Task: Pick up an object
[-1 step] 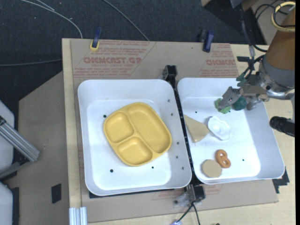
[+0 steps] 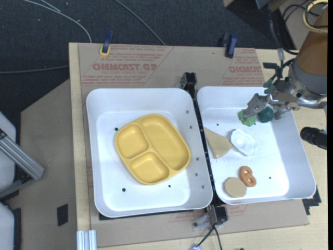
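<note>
Dark carpet with loose cables surrounds a brown bench point(image 2: 156, 61) bearing two shallow white bins side by side. In the left bin point(image 2: 99, 139) lies a yellow divided tray point(image 2: 152, 148). In the right bin point(image 2: 291, 160) are a tan wedge point(image 2: 217, 144) just beside the left wall, a white crumpled piece point(image 2: 243, 141) to its right, an orange pretzel-like ring point(image 2: 247, 176) nearer the front, and a tan round piece point(image 2: 235, 187) touching it at the near edge.

At the far side of the right bin the gripper point(image 2: 258, 111) hangs low over the floor, with a green object point(image 2: 250, 119) at its tip and a darker teal shape point(image 2: 266, 114) just right of that. Whether the jaws are released or clenched I cannot tell, nor whether the green object sits between them or merely beside them.

That green object looks small, light and probably rubbery or plastic, so it should lift easily but may slip or roll. My guess is that a grasp across its narrow middle, squarely from above, would serve best
</note>
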You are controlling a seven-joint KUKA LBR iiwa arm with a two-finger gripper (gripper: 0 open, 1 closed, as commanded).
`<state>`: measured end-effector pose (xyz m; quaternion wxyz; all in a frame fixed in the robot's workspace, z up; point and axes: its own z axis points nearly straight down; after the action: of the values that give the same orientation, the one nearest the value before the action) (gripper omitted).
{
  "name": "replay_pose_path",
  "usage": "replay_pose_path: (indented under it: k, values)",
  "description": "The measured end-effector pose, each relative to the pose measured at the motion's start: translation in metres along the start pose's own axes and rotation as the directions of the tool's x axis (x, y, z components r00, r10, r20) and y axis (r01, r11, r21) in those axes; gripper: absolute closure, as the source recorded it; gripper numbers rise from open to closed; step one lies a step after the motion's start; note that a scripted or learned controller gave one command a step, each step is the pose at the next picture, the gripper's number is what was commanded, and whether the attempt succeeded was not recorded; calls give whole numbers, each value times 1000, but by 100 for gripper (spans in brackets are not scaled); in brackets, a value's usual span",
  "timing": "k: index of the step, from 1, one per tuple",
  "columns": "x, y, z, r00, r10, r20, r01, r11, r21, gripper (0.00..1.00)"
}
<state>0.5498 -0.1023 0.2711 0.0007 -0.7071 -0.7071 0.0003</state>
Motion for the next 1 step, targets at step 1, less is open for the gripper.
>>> replay_pose_path:
  k: [1]
  values:
    - [1, -7, 61, 1000, 1, -1, -1, 1000, 6, 0]
